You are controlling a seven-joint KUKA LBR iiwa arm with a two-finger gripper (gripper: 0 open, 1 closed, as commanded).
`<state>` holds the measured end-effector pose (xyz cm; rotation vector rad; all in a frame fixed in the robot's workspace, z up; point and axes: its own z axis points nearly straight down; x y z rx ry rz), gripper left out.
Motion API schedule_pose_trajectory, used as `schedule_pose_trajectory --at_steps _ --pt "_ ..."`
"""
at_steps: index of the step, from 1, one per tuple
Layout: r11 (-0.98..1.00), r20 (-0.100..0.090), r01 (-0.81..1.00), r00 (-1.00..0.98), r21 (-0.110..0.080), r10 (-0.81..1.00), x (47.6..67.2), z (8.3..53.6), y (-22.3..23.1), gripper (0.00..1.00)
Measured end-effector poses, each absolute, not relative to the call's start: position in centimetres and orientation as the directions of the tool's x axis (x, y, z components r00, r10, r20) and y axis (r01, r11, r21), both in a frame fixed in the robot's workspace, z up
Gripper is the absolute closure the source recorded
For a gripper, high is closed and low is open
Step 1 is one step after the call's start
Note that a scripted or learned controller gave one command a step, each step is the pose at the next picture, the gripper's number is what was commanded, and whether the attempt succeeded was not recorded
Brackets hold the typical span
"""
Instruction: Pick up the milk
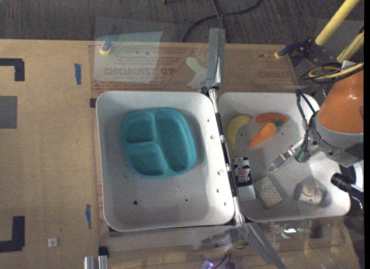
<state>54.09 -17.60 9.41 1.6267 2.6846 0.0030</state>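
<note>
I am looking for the milk [242,171]. It is a small carton with black and white cow spots. It stands in the right bin [326,211], tight against the wall that the two bins share. Just below the milk is a little checked packet [269,191]. Above the milk are a yellow banana [236,128] and an orange carrot [263,133]. To the right of the milk, near the far side of the bin, a small white cup [309,193] lies tipped over.

My claw [281,161] hangs over the bin, to the right of the milk and a bit higher up. It is not touching the milk. It holds nothing, and I cannot tell if it is wide or narrow.

I think I am at the reaching step. Next I need to slide left over the milk, go down, and squeeze. The wall is very close, so a finger may bump it.
</note>
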Motion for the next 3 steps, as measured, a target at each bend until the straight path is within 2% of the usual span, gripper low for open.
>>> schedule_pose_trajectory --at_steps 1,2,3 --pt "-0.015 -0.003 1.000 0.015 0.006 1.000 60.8 8.7 -16.6 0.00" --pt "-0.235 0.001 0.972 0.235 0.006 0.972 51.9 8.8 -16.6 0.00" --pt "-0.392 -0.001 0.920 0.392 0.000 0.920 59.7 12.7 -19.8 0.00"
